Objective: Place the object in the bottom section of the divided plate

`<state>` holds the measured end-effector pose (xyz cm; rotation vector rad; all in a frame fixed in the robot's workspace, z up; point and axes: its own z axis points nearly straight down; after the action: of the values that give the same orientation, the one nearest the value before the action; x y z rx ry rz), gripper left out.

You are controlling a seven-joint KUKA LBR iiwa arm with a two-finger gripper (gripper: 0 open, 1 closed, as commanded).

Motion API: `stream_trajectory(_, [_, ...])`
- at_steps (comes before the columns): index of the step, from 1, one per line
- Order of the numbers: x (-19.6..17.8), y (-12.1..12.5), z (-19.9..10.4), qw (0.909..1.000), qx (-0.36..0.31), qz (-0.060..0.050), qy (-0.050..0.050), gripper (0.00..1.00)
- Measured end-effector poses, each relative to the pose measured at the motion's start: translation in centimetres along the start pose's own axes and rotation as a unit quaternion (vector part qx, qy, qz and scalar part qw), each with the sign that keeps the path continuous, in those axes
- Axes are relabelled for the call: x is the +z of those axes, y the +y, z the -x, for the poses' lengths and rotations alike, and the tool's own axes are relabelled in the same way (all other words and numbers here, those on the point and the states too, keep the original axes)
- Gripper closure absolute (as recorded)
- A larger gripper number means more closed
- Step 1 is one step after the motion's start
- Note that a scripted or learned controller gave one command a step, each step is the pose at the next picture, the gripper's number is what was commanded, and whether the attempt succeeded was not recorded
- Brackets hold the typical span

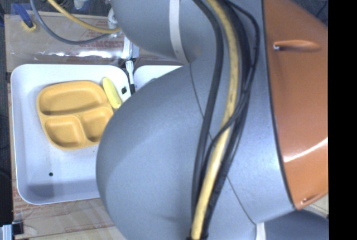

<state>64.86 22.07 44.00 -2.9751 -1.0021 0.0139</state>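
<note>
Left bin (22,138): yellow divided plate (73,113), yellow object (111,92) touching plate's right rim. Jaws' state: cannot tell.

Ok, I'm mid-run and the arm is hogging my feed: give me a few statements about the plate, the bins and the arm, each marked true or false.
1. The divided plate is yellow and lies in the left bin. True.
2. A yellow-green object sits at the plate's right edge. True.
3. The plate is stacked upside down on the cardboard behind the bins. False: it lies compartments up inside the bin.
4. The arm covers most of the right bin. True.
5. The arm's wide band is blue. False: the band is orange.
6. A dark speck lies on the left bin's floor, in front of the plate. True.
</note>
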Motion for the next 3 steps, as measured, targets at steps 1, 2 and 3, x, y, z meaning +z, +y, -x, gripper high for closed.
stream_trajectory(1, [0.0,0.0,0.1,0.9964,-0.085,-0.002,-0.002,0.00])
stream_trajectory(2, [-0.1,0.5,-0.1,0.9922,0.125,0.001,0.003,0.00])
stream_trajectory(3, [1.2,0.3,0.2,0.9754,0.220,0.001,0.003,0.00])
